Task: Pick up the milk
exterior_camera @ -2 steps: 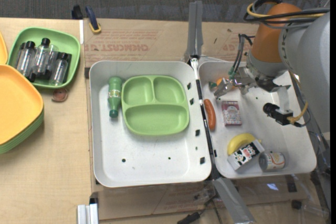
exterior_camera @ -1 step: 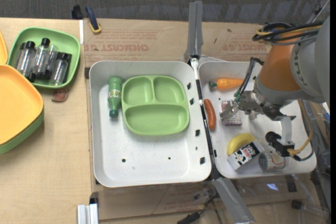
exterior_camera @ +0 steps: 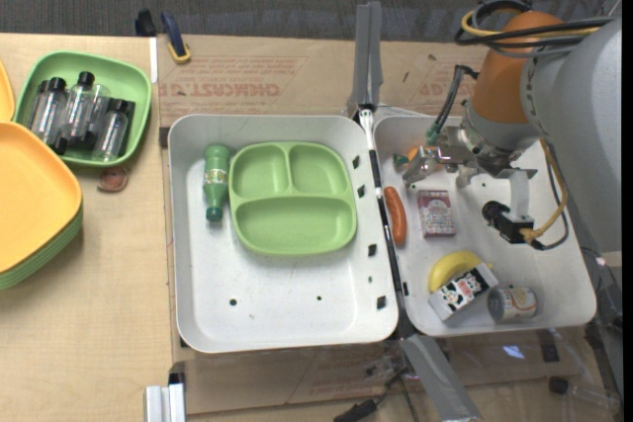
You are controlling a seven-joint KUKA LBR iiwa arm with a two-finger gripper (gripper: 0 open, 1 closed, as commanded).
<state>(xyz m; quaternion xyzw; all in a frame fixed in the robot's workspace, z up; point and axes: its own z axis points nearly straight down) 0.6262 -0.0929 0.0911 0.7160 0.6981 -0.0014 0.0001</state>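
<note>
Tool (exterior_camera: 427,163) hovers in right bin (exterior_camera: 579,296), well apart from milk (exterior_camera: 463,292).

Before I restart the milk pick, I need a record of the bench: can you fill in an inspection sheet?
Surface: two white bins side by side, left bin, right bin.
Job's things: milk carton lying in right bin, near front, touching banana.
Clutter: can, hot dog, small box in right bin; green divided plate and green bottle in left bin.
Gripper: gripper over right bin's back, apart from milk.
Cables: yellow-black loop above wrist.
Surroundings: green tray of bottles, orange plates.
</note>
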